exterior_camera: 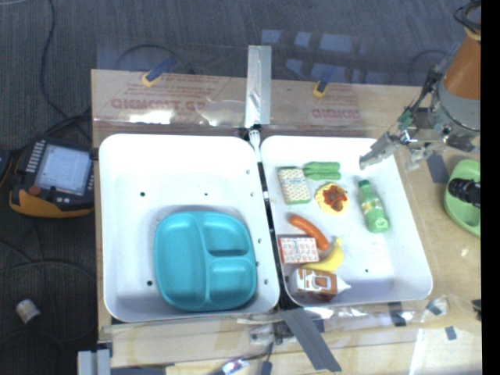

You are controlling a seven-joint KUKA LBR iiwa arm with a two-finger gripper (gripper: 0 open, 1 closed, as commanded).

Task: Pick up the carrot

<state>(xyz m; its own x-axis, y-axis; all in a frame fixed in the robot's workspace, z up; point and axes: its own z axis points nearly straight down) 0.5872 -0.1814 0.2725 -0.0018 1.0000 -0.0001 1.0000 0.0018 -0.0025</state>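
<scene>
Jaws: you cannot tell their state | left bin [125, 209] holds a teal tray [205, 261] | your carrot [308, 228] lies in the right bin [406, 241], beside the banana [331, 258] | gripper [391, 148] hovers over that bin's far right corner.

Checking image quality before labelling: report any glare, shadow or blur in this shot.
Camera view: glare on the clear sheet behind the bins; soft shadow under the teal tray; the carrot is evenly lit and fairly sharp; the hand looks slightly soft.
</scene>
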